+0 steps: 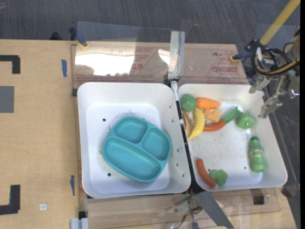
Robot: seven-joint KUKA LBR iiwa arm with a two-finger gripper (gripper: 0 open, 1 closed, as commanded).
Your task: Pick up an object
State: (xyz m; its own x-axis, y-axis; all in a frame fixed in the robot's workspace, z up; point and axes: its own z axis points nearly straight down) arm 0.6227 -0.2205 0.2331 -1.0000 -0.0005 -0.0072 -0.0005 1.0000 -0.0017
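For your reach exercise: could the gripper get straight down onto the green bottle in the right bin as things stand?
Probably yes. The green bottle lies alone near the bin's right wall, nothing on it, and the gripper hangs close by.

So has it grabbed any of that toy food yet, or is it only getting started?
Nothing looks done yet. The toy food, such as the banana, carrot and green bottle, lies in the right bin. The gripper hangs at that bin's far right corner with nothing in it. Choosing, gripping and lifting are all left.
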